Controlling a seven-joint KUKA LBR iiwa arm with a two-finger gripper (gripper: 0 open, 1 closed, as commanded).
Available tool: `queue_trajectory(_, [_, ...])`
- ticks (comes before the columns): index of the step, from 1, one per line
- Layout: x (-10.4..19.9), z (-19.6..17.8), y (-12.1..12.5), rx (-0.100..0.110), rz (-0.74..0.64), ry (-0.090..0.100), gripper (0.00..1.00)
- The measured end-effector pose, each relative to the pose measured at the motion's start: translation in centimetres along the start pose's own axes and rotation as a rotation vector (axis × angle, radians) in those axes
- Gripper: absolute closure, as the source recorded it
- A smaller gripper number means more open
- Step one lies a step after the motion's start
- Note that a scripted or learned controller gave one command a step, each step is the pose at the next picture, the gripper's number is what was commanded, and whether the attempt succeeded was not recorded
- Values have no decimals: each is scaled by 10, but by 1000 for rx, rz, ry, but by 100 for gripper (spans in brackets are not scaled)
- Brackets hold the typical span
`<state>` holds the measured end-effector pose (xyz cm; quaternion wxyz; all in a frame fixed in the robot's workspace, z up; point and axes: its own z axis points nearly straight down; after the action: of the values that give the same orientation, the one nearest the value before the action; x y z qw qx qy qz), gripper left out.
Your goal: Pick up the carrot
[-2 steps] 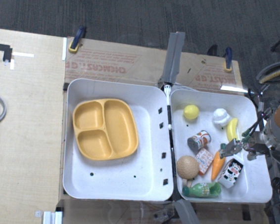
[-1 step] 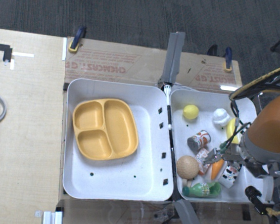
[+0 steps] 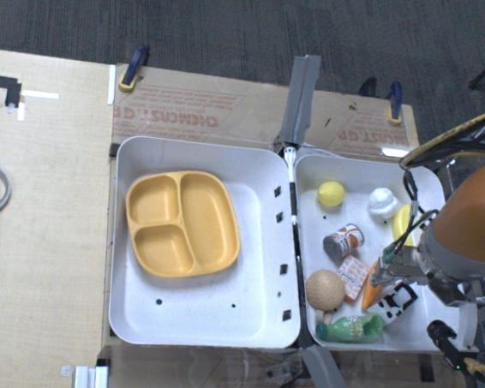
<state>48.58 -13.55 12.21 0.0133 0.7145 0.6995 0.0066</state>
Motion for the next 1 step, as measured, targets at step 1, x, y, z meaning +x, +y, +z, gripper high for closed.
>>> queue_trajectory(1, [66,-69,-8,31,-39,9,100])
